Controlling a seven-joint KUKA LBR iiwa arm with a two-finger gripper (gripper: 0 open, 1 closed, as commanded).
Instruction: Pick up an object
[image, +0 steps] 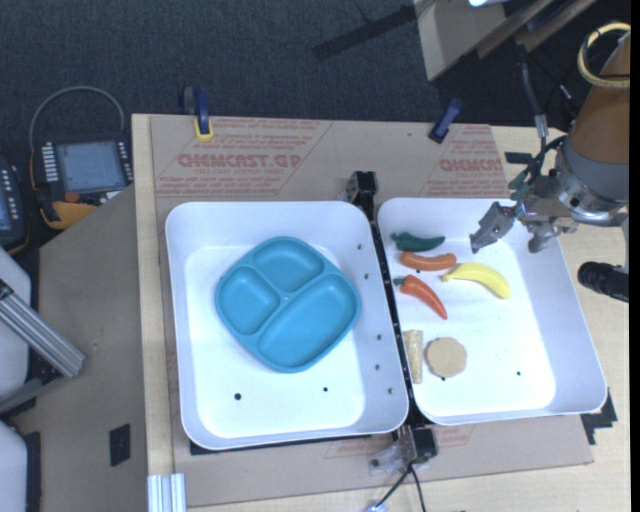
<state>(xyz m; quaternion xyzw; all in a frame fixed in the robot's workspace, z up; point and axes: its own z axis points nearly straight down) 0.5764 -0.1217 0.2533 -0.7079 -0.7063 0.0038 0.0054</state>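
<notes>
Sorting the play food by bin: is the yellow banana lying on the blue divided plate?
No. The banana lies in the right bin, while the blue plate sits in the left bin.

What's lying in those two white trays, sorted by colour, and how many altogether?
Blue: 1, plate
Green: 1, pepper
Orange-red: 2, sausage, chili
Yellow: 1, banana
Tan: 2, cookie, stick
Total: 7
</notes>
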